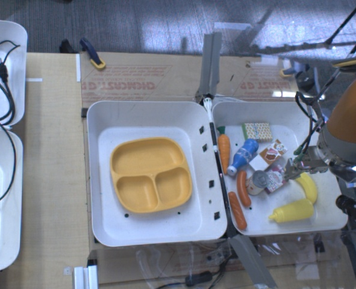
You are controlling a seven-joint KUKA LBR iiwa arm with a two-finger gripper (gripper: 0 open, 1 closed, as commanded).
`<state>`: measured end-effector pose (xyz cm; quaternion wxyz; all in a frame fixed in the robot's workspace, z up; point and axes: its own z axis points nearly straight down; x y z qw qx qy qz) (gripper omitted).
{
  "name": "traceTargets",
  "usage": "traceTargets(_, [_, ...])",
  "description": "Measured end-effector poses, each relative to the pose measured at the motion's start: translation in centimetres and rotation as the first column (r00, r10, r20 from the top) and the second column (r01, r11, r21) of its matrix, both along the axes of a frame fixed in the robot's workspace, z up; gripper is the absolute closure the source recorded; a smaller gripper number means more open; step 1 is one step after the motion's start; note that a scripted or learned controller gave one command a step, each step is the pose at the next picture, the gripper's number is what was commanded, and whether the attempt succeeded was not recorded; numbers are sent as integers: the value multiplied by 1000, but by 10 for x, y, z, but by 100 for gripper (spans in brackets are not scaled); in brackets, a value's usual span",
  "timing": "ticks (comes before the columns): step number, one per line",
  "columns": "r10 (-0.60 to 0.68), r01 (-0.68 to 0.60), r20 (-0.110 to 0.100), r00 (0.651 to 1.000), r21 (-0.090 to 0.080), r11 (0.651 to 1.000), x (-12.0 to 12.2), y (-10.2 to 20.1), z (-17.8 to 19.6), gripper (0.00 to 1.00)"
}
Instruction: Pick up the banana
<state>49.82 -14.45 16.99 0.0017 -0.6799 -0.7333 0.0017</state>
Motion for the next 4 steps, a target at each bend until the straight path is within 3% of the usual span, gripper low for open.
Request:
traceTargets(1, [0, 0, 0, 1000, 0, 1000, 0, 0, 0, 0])
traceTargets(2, [-66, 66, -7, 998, 11, 998, -16, -71, -69, 0])
traceTargets(3, [50, -50, -1, 999, 2, 999, -8, -23, -65, 0])
traceTargets(4, [50, -50, -6, 999, 3, 999, -8, -23, -60, 100])
